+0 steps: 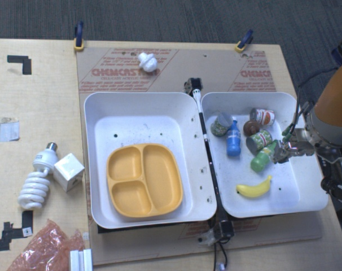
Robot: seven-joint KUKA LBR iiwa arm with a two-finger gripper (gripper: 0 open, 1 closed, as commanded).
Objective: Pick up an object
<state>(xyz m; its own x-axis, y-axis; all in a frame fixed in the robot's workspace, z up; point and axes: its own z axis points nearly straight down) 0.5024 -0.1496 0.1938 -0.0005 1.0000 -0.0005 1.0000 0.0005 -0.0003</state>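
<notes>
Gripper sits low by the right bin's right wall, beside the green bottle; whether its jaws are spread cannot be told. Bottle looks light, stiff and slippery, so grasp across its body.

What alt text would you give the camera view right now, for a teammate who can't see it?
The gripper sits low in the right bin, beside a green bottle, among a blue bottle, small cans and a banana. The left bin holds a yellow divided plate.
</notes>
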